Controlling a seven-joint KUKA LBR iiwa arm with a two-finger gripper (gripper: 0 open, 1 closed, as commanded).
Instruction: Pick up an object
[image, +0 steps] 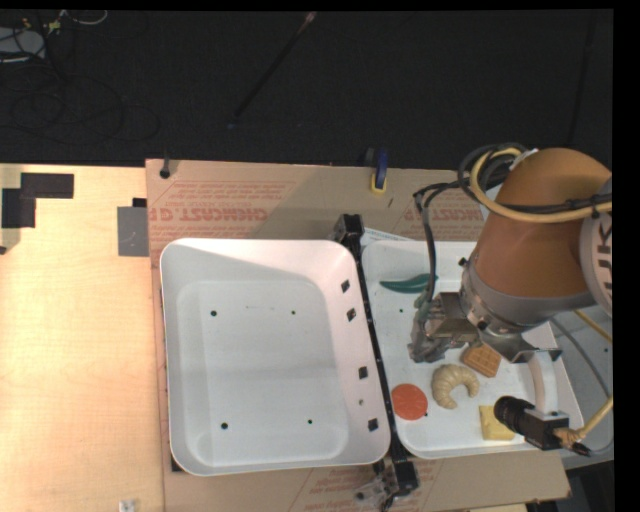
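My gripper (432, 338) hangs low in the right bin (440, 445), left of the bin's middle, under the orange wrist. Just to its right lies a brown waffle-like square (482, 359). A beige croissant-shaped piece (455, 383) rests in front of the gripper, and a red-orange disc (409, 401) sits to the croissant's left. A teal curved object (408, 284) lies behind the gripper near the bin's far side. A yellow block (494, 423) sits at the bin's front right. The arm hides part of the bin's right side.
The left bin (185, 300) stands beside the right one, with a black clip strip (362, 330) along the shared wall. Cardboard (250, 205) lies under both bins. A pale wooden bench top (70, 350) extends to the left.
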